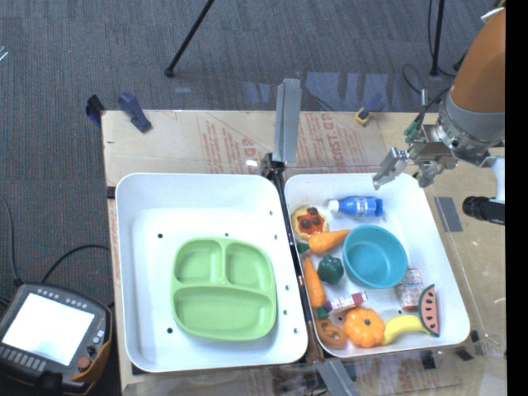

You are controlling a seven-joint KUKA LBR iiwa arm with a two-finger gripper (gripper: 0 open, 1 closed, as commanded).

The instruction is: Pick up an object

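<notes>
Camera view looks down on the gripper, which hangs over the far edge of the right bin with its fingers spread apart and nothing between them. No object is yet chosen, so the step in hand looks like the approach. All the candidates lie in that right bin: a blue bottle on its side near the far edge, a blue bowl in the middle, two carrots along the left wall, a small pumpkin, a banana and a watermelon slice toward the near edge. The bottle sits closest below the tool and has room around it; closing across its narrow body, not along its length, would likely hold best. The crowded near corner risks pinching two toys at once. The left bin carries a green divided plate.
</notes>
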